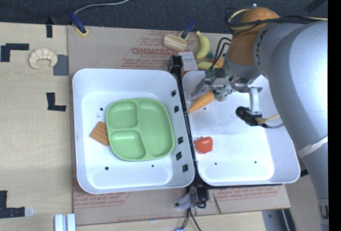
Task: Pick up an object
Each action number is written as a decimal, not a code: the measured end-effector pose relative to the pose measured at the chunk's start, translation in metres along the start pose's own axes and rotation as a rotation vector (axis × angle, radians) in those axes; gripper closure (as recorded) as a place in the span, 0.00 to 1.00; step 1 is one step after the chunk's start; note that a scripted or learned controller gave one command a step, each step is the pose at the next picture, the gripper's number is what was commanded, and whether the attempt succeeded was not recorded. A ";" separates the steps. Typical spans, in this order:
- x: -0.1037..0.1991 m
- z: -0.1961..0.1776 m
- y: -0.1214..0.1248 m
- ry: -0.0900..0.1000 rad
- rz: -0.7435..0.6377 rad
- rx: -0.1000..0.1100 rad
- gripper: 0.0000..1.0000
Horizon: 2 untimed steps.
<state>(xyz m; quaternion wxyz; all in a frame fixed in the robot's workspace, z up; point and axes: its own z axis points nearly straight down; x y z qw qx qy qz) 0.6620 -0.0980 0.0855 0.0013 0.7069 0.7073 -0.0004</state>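
An orange carrot lies tilted in the right bin, close to its left wall. My gripper is low over the bin's far left part, right at the carrot's upper end. The grey arm with its orange band covers the bin's far right corner. A red tomato-like piece rests lower down near the divider between the bins.
The left bin holds a green divided plate with a brown cracker tucked at its left edge. Behind the bins lie a bread roll, a banana and a small box. A croissant sits far left.
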 end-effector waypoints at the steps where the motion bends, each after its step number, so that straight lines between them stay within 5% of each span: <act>1: -0.001 0.000 0.002 0.001 -0.001 0.001 0.00; 2: -0.001 -0.010 0.003 -0.001 -0.002 0.000 1.00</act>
